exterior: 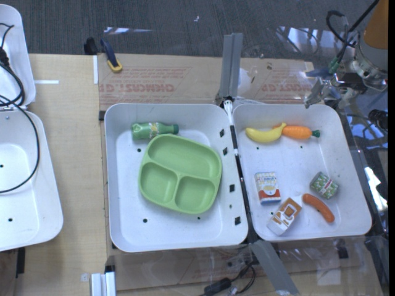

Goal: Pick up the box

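The gripper [321,94] hangs over the right bin's [352,165] far edge, gripping nothing; whether it's parted or pinched is too blurry to call. The box [268,187] lies in that bin's near half, just left of a carton [284,216], well apart from the gripper.

At the far right, a rounded orange section of the arm [378,26] is seen at the frame's edge, with a pale grey-white collar below it. Black cables [340,26] are looped beside it, and a thin green wire is seen among them. Below, the gripper [322,94] is made up of pale grey and silvery metal parts with darker fittings. Its finer details are blurred and cannot be made out.
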Robot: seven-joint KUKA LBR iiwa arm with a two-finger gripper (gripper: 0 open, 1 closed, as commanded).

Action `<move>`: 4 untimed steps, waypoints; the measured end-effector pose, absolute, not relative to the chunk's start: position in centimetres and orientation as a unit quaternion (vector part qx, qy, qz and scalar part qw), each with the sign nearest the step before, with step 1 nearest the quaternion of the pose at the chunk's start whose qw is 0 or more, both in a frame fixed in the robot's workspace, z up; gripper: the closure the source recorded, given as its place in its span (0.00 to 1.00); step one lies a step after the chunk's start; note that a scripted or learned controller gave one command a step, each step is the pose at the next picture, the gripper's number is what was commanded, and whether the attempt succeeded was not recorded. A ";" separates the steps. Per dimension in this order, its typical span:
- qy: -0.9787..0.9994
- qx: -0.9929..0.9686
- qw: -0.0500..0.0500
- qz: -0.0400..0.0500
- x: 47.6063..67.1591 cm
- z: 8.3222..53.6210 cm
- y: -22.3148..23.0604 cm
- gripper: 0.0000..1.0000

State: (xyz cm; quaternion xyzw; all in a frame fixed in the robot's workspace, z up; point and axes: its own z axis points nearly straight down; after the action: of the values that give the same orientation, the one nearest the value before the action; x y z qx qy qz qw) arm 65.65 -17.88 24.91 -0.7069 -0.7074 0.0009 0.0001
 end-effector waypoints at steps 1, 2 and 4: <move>-0.732 -0.681 0.001 0.001 64.9 14.7 -11.5 0.00; -0.758 -0.652 0.001 0.001 60.5 10.7 -10.1 0.00; -0.697 -0.717 0.001 0.001 51.4 9.1 -9.8 0.00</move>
State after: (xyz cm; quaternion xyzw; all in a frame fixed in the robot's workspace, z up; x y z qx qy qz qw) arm 51.44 -9.77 9.10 -0.7175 -0.6966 0.0008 0.0013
